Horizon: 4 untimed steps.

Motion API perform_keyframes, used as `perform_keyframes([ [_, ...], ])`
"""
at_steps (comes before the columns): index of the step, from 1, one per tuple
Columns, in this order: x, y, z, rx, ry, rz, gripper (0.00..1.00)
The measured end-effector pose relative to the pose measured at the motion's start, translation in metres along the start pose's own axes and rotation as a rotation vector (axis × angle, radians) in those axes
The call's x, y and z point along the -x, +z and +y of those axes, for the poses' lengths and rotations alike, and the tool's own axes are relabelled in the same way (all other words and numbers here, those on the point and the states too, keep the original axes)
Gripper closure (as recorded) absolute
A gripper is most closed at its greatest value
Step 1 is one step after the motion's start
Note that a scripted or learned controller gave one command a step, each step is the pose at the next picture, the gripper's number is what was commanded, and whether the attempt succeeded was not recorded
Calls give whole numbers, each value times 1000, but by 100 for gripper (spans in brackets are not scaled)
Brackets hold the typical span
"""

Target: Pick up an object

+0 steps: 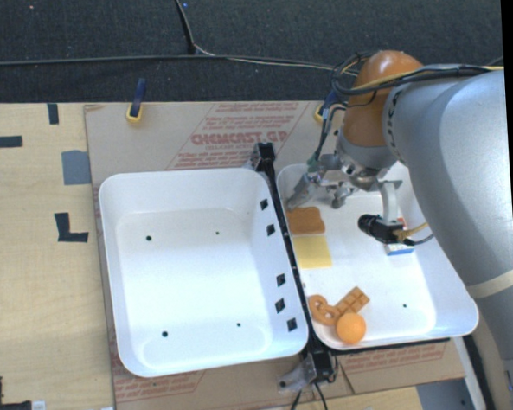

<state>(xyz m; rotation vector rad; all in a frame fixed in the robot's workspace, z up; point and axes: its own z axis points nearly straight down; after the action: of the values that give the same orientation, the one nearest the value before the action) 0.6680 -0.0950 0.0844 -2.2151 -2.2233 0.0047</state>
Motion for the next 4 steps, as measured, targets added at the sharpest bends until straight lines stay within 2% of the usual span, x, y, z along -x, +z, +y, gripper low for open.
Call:
perform_keyframes([
  [1, 3, -1, -67, 4, 4, -1, 0],
  [2, -13, -107, -36, 15, 0, -1, 0],
  [3, 6, 5, -100, -2, 6, 0, 0],
  [4, 2, 0, -63, 5, 2, 0, 0],
])
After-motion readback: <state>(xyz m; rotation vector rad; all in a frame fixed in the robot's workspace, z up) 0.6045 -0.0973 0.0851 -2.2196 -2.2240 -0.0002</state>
